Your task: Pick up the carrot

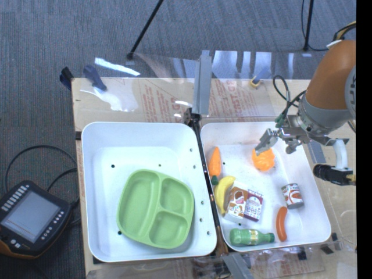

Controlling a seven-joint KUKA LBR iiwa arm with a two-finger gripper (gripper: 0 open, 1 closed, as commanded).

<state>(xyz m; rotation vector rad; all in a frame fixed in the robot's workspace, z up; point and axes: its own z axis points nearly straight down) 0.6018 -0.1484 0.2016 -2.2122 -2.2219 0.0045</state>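
Here, nearest in the right bin (317, 185) lie a green bottle (250, 236) and a sausage (281, 223), then a snack packet (244, 205), a can (292, 195) and a banana (223, 192). The carrot (215, 161) lies by the left wall, beyond the banana. Farther right, the fingers (278, 141) hang spread open just above an orange fruit (264, 159), grasping nothing.

I can make out no readable words. Reddish lettering runs across the cardboard sheet (157, 100) behind my bins, too faint to read. The snack packet (244, 206) and small can (292, 195) carry printed labels, too small to read.
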